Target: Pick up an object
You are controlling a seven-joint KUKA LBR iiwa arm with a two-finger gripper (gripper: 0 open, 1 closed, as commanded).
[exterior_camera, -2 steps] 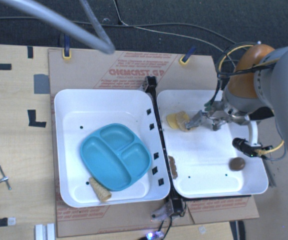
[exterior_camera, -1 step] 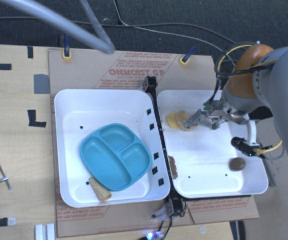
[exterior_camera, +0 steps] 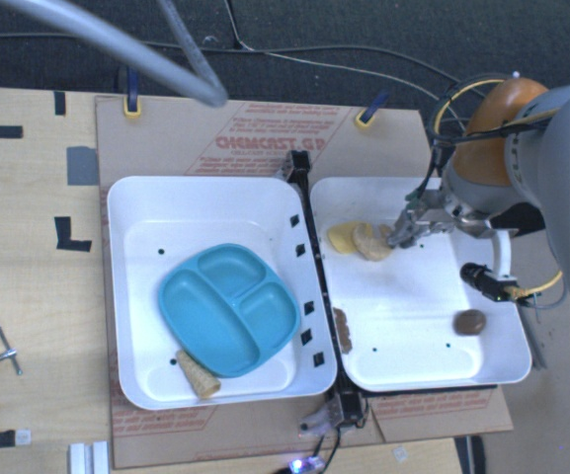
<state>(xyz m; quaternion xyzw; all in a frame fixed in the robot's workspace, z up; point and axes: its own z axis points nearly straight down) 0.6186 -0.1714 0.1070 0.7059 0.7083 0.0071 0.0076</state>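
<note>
Gripper down at a pale yellow lump in the right of 2 bins.

Left to right: the left shallow white bin [exterior_camera: 126, 265] holds a blue 3-compartment plastic plate [exterior_camera: 227, 307] and a tan cork-like cylinder [exterior_camera: 197, 374] at its lower edge. In the right shallow white bin [exterior_camera: 403, 368], the pale yellow, soft-looking lump [exterior_camera: 357, 241] lies near the upper left, the gripper [exterior_camera: 400, 232] touching its right end. A small brown rounded piece [exterior_camera: 469, 322] sits well apart. The lump looks light and squashy, probably best pinched across its narrow middle.

bench [exterior_camera: 28, 265] | cardboard sheet [exterior_camera: 265, 136] | 2 white bins [exterior_camera: 126, 265] on it
</note>
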